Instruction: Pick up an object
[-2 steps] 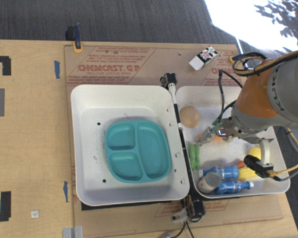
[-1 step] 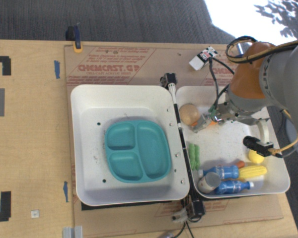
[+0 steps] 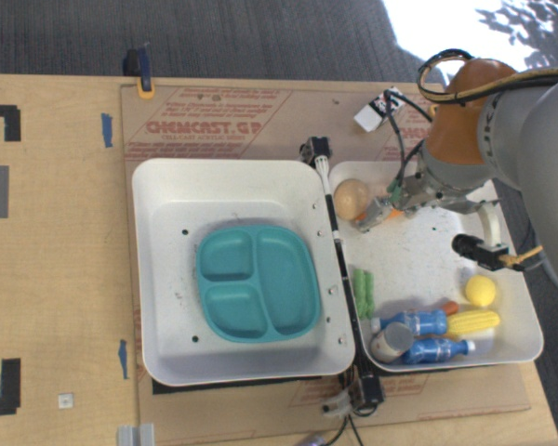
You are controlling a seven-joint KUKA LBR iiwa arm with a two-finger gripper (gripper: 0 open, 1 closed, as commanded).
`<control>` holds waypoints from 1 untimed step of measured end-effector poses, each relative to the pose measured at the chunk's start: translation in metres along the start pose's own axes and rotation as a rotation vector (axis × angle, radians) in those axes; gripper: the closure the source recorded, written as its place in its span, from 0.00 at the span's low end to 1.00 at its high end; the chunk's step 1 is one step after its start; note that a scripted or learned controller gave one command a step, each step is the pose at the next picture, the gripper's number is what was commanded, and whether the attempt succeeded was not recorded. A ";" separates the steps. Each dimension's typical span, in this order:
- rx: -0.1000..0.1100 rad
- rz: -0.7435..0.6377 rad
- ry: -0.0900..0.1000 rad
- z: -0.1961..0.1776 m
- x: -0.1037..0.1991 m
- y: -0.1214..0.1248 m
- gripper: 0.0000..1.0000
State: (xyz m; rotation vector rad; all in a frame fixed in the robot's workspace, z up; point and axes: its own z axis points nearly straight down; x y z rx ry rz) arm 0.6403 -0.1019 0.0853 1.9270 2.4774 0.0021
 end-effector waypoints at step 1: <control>0.015 0.292 0.006 0.001 -0.005 0.021 0.00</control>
